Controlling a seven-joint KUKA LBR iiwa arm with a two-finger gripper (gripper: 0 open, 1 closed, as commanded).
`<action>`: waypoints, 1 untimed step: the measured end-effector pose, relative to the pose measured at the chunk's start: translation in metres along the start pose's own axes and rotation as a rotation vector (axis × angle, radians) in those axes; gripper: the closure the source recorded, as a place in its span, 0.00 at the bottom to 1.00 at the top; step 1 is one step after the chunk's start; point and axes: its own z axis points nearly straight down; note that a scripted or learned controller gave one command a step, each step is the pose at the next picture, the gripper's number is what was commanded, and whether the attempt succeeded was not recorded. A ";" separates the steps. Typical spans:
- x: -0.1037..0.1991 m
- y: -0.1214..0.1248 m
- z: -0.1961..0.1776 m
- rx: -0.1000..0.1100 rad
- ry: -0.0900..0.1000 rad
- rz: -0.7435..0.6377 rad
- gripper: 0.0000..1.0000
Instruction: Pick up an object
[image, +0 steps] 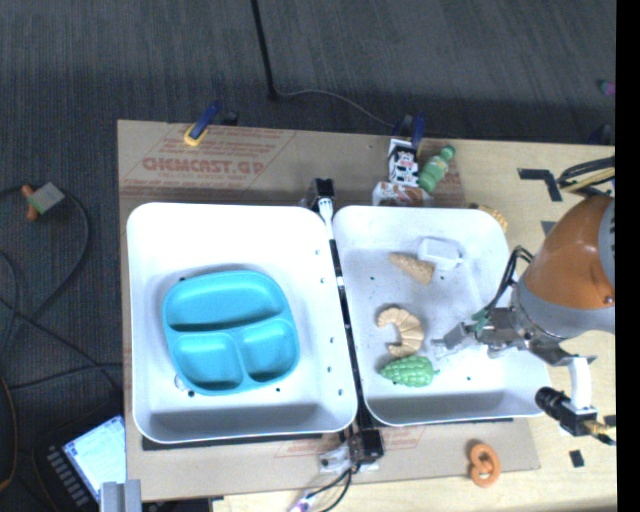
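Observation:
The right bin (480, 405) holds several small items. A tan croissant (400, 321) lies near its middle, with a flat tan piece (405, 348) just below it. A green bumpy toy (408, 371) sits at the bin's front. Toward the back lie a tan cone-shaped piece (410, 266) and a white block (440, 250). My gripper (462, 336) hangs low over the right half of this bin, right of the croissant and the green toy and apart from both. The orange-banded wrist (578, 262) rises behind it.
The left bin (150, 230) bears a blue divided plate (230, 328). On the bench behind the bins stand a green bottle toy (436, 168) and a small printed box (402, 166). An orange ring (484, 462) lies in front of the right bin.

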 end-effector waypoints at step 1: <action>0.000 0.000 -0.009 0.001 0.000 0.000 1.00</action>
